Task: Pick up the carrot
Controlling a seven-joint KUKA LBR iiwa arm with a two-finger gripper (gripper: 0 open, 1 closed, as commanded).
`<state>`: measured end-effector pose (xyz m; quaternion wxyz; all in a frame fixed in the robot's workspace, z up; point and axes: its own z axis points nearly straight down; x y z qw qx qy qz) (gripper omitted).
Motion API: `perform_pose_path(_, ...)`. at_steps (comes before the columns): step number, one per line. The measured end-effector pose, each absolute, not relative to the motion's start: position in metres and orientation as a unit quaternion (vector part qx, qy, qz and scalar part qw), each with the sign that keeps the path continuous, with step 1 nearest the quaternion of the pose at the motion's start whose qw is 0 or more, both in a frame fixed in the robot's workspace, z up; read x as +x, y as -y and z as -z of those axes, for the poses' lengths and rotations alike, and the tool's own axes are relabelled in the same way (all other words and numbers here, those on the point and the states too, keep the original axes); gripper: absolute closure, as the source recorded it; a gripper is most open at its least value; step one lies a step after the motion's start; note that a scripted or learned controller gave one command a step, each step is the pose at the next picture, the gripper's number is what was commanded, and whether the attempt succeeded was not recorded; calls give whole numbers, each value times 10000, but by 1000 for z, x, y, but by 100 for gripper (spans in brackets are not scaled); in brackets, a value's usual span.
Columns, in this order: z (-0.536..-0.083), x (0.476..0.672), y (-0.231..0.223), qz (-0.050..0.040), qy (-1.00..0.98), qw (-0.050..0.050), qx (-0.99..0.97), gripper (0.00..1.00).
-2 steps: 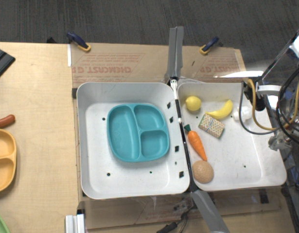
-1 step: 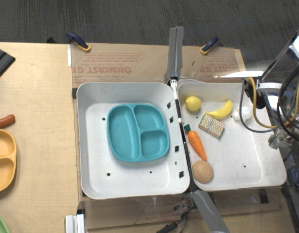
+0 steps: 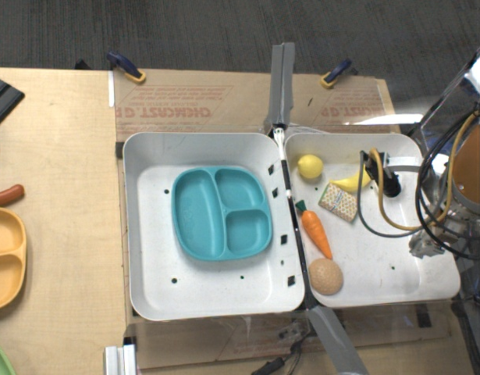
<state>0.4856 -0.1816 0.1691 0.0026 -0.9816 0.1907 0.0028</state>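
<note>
1. One fixed camera, mounted above the light wooden tabletop (image 3: 60,123), looking down at a slant.
2. Far edge of the scene sits at frame top, where dark grey carpet floor (image 3: 224,14) shows; near edge at bottom.
3. Moderate distance: both shallow white plastic bins, left (image 3: 146,287) and right (image 3: 396,276), fit whole.
4. Grey arm with orange band (image 3: 466,170) enters from frame right.

I count two white bins (image 3: 138,233), one teal tray (image 3: 222,212) and one carrot (image 3: 316,233). I also see one lemon (image 3: 310,166) and one tan ball (image 3: 325,276).
</note>
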Motion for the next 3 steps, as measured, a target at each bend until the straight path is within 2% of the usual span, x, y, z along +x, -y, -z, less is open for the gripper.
perform_pose_path(1,-185,503,220,-1,-1801,27,-9836,100)
perform_pose_path(3,-202,505,215,0,-1795,86,-9837,100)
